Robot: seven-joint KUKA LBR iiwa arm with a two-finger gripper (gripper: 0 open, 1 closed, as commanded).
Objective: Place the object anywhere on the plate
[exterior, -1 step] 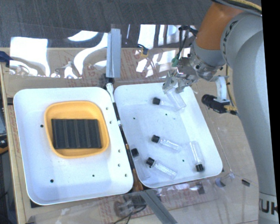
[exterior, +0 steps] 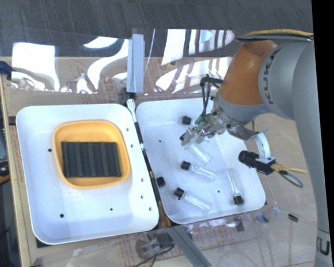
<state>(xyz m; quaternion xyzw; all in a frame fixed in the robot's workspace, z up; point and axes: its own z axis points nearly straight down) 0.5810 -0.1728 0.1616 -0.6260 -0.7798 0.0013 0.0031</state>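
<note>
A yellow plate (exterior: 91, 154) with a dark ribbed middle rests in the left white bin (exterior: 41, 215). Several clear vials with black caps lie scattered in the right bin (exterior: 161, 119): one (exterior: 198, 169) at the centre, one (exterior: 193, 199) near the front, one (exterior: 234, 184) at the front right. A lone black cap (exterior: 186, 120) shows at the back. My gripper (exterior: 195, 135) hangs low over the right bin's middle, just above another clear vial (exterior: 201, 154). Whether that vial is touched I cannot tell.
The grey arm with its orange band (exterior: 249, 77) covers the right bin's back right part. A black fitting with a cable (exterior: 255, 160) sits by the bin's right rim. A ridge (exterior: 145, 160) divides the two bins.
</note>
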